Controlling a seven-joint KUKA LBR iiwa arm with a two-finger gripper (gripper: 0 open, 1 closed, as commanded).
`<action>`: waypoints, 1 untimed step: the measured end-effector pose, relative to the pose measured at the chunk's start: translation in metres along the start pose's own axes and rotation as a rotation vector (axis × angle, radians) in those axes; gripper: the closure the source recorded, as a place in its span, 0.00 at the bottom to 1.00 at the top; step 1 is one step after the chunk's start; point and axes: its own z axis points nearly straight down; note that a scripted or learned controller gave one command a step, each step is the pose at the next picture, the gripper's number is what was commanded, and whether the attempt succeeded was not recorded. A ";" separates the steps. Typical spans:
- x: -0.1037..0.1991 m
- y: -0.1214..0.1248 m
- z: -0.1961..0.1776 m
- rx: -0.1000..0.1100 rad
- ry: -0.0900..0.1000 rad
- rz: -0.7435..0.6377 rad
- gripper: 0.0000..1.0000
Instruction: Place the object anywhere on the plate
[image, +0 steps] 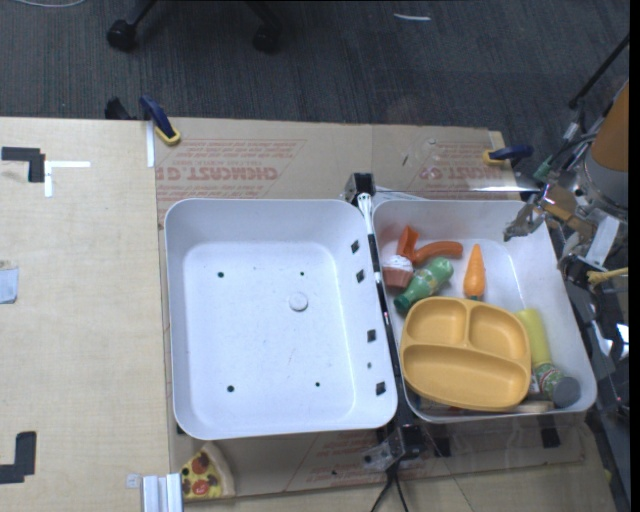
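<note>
The pincer (527, 222) hangs at the far right corner of the right-hand shallow white bin (512, 262), over its rim, and I cannot tell how it is set or whether it carries anything; nothing is visible in it. The yellow three-compartment plastic plate (466, 353) lies in the near half of that bin, bare on top, and takes up most of the floor there.

The loose toys lie between pincer and plate. Nearest the pincer, to its left and slightly nearer the camera, is an orange toy carrot (474, 271), its long axis running far-to-near, tip toward the far wall. Further left are a green toy vegetable (424, 282) lying slantwise, and an orange-red sausage-like piece (437, 250) along the far wall. A yellow corn-like toy (535, 337) lies squeezed between the plate and the right wall.

The carrot looks the likeliest pick, with free floor around it. The left-hand white bin (190, 300) offers open room but plays no part.
</note>
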 end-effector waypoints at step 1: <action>-0.006 -0.020 0.014 0.000 0.002 0.348 0.00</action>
